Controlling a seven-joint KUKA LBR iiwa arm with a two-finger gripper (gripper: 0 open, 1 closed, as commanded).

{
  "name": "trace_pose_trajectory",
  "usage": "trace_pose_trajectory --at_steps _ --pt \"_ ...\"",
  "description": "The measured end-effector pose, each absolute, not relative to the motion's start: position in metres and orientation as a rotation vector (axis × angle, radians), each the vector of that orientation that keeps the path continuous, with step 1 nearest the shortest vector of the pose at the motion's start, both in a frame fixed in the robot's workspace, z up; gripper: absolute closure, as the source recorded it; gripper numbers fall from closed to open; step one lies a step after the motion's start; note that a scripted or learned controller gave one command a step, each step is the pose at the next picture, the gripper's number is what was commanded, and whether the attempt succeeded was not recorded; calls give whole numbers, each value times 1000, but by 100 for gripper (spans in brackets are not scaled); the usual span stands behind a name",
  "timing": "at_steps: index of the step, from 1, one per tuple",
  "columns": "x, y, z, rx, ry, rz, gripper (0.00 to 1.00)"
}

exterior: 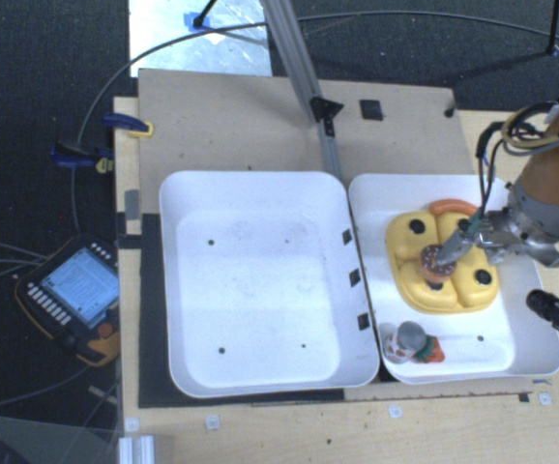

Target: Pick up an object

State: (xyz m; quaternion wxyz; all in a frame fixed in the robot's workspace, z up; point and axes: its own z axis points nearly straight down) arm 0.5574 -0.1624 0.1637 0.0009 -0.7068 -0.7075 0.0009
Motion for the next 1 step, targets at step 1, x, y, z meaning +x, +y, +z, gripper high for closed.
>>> trace_pose_trajectory --at_steps 1 --pt "556 -167 130 -2222 -2234 -10 0"
